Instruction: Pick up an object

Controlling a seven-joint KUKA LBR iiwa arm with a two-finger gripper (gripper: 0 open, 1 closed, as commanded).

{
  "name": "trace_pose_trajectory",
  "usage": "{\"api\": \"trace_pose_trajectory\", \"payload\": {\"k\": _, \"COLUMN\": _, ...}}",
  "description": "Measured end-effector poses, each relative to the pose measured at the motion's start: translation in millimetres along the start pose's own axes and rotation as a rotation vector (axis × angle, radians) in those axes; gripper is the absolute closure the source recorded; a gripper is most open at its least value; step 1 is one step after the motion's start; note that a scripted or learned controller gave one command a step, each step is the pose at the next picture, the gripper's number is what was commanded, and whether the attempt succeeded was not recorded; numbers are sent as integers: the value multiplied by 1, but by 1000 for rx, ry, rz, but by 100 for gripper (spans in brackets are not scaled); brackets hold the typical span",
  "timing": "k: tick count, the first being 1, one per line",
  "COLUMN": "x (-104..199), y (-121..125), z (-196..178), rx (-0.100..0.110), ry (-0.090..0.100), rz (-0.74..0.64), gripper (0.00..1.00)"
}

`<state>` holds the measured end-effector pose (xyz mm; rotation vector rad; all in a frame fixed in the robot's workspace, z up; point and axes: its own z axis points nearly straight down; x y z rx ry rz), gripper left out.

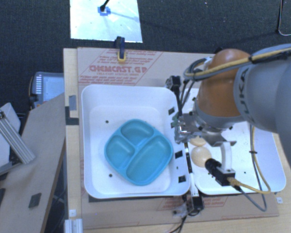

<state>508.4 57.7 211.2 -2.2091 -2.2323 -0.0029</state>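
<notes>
my gripper [200, 139] is down in the right bin [269, 178], over the tan objects [201, 155] at its left edge. can't tell whether it has one. nothing visibly lifted; pick not done.

A light blue divided plate [138, 151] is seen in the left white bin [94, 130], and two pale cream pieces [200, 155] in the right white bin [269, 171]. The arm [269, 93] is coloured grey with an orange band [223, 84]. Red lettering is printed on the tan board [119, 68], and dark carpet [29, 23] is seen behind the bench.
</notes>
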Motion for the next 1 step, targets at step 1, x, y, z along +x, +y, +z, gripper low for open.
{"api": "trace_pose_trajectory", "payload": {"k": 1, "x": 49, "y": -9, "z": 3, "rx": 1, "ry": 0, "rz": 1, "gripper": 100}}
